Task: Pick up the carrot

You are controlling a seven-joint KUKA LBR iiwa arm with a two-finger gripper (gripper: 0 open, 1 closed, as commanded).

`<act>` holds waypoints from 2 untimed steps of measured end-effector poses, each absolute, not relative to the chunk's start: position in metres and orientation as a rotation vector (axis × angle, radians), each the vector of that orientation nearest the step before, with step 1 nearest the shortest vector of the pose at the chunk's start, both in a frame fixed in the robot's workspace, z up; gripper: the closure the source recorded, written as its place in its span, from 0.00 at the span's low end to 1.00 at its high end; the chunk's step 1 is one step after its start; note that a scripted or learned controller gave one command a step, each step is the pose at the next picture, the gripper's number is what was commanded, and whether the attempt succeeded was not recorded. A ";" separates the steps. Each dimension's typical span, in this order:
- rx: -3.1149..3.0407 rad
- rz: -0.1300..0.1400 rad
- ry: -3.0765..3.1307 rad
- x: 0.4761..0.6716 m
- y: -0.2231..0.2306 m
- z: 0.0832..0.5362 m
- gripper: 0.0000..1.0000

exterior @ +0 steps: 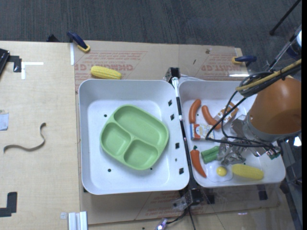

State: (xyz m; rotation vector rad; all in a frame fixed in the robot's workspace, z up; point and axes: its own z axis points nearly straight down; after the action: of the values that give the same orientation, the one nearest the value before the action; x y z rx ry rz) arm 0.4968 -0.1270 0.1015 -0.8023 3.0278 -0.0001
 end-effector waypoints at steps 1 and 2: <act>-0.622 -0.002 3.074 0.490 -0.203 0.185 1.00; -0.727 0.001 3.051 0.504 -0.113 0.092 1.00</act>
State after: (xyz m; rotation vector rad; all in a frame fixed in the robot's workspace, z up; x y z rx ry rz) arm 0.5036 -0.1131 0.0923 -0.7271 3.0513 0.0013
